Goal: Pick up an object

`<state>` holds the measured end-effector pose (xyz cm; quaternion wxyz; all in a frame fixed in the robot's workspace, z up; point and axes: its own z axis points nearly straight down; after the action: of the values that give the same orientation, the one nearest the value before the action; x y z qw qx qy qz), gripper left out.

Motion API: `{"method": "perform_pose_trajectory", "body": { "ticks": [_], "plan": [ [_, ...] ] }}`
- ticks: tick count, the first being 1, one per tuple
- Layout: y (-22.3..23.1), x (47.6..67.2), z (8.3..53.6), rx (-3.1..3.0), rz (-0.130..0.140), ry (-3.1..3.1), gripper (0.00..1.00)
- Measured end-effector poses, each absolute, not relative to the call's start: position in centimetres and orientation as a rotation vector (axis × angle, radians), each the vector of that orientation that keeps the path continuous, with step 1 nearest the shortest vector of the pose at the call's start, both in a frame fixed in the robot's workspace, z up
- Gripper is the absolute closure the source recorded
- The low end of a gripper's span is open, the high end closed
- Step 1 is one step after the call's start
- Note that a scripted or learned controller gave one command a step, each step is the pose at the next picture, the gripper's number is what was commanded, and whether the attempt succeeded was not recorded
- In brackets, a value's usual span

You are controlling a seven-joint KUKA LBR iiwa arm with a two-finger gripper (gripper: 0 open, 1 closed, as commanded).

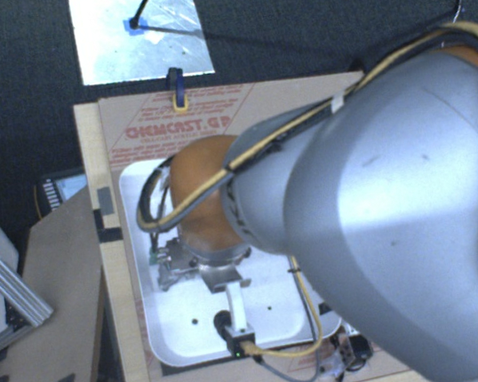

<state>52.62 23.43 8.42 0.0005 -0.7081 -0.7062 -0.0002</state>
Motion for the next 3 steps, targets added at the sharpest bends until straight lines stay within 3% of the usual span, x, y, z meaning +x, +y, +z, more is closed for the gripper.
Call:
{"method": "perform_pose_trajectory", "body": {
  "ticks": [3],
  "plan": [
    [23.43, 52.62, 8.42, -2.224, 0.000, -2.218, 0.00]
  ]
}}
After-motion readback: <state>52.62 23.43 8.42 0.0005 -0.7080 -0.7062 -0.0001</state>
